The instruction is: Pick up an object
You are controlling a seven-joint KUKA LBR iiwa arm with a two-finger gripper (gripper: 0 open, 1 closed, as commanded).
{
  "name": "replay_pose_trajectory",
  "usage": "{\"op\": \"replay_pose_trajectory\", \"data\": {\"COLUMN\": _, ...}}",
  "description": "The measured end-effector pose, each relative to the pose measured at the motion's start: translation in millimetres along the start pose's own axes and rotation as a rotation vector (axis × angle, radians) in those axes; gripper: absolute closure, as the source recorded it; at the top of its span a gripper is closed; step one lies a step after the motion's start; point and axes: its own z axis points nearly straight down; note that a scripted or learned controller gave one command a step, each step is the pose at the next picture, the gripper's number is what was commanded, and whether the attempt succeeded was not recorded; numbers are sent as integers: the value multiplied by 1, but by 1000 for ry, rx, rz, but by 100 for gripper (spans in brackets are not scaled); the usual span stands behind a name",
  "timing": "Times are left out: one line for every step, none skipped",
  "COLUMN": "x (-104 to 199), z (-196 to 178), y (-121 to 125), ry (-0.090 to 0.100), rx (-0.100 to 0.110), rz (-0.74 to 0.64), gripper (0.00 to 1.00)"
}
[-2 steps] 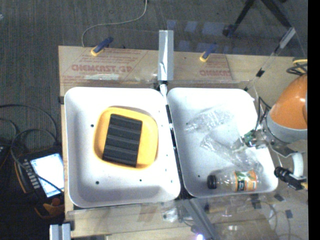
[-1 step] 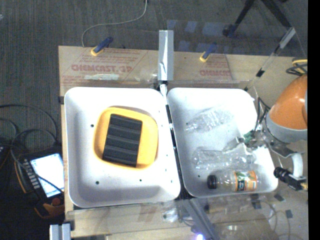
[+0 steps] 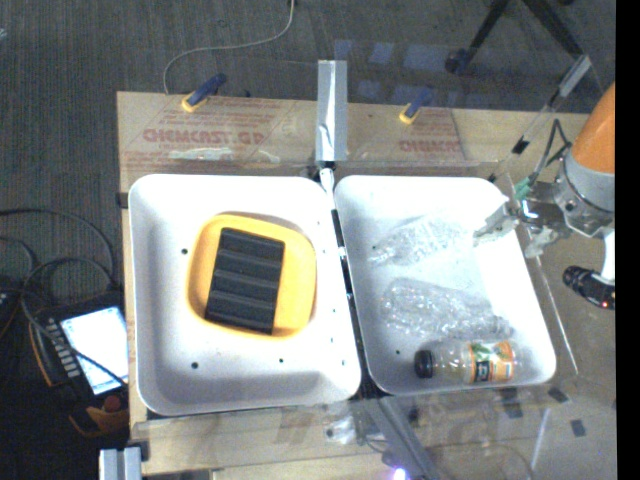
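My gripper [image 3: 503, 222] hangs over the right rim of the right bin [image 3: 440, 190], at its far right corner, with the orange-banded arm behind it at the frame's edge. A crumpled clear plastic bottle [image 3: 415, 240] lies just to its left in the bin. A second clear crushed bottle [image 3: 440, 311] lies lower down. Along the bin's near edge lies a small bottle with a black cap and an orange label [image 3: 468, 361]. In the left bin [image 3: 160, 218] a yellow dish carrying a black ridged block [image 3: 246, 278] sits at the middle.
A metal post [image 3: 331, 113] stands at the back between the two bins. Two blue-and-yellow clamps [image 3: 203, 92] hold the board behind the bins. Cables and a tablet [image 3: 90, 343] lie on the floor to the left.
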Motion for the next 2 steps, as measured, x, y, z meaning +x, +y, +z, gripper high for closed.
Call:
{"op": "replay_pose_trajectory", "data": {"x": -11, "z": 27, "y": -82, "ry": 0, "rx": 2, "rz": 179, "gripper": 0}}
{"op": "replay_pose_trajectory", "data": {"x": 2, "z": 104, "y": -77, "ry": 13, "rx": -12, "rz": 124, "gripper": 0}}
